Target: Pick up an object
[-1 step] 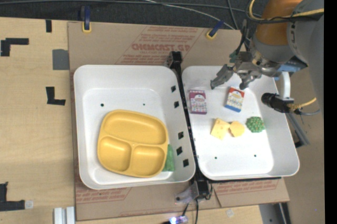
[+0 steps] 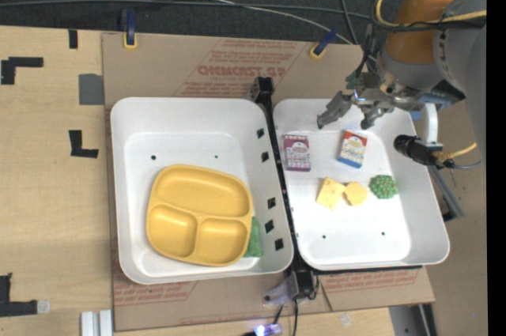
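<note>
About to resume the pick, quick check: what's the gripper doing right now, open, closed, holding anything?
Gripper: open, fingers spread, nothing between them; it hangs over the far edge of the right bin, above the small red-and-white box.

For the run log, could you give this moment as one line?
gripper: open, nothing held | position: above right bin far edge | nearest: small box

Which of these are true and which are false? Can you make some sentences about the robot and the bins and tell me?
1. The yellow plastic divided tray lies in the left white bin. True.
2. The gripper holds the green bumpy toy. False: the toy lies in the right white bin, apart from the gripper.
3. Two yellow cheese-like wedges lie side by side. True.
4. The small maroon box sits on the tray. False: it is in the right bin.
</note>
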{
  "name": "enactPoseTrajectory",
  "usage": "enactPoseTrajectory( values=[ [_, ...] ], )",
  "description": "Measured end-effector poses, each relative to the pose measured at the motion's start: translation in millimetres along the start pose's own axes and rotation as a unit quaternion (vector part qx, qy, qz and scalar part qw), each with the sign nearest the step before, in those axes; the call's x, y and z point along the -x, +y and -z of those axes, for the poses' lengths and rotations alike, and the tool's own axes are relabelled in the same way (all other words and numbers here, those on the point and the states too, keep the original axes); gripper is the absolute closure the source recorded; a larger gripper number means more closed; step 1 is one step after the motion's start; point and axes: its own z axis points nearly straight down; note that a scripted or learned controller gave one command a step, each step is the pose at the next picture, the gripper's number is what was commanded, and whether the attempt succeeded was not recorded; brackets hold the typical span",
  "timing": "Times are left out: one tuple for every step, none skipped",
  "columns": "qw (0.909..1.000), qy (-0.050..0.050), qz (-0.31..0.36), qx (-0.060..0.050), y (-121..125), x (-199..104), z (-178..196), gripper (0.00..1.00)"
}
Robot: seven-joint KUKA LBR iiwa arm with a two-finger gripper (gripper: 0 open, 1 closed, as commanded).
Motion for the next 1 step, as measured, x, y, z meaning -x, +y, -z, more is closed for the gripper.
enactPoseTrajectory(
  values=[
    [1.0000, 0.000, 0.000, -0.002, -2.6, -2.5, -64.4, 0.00]
  ],
)
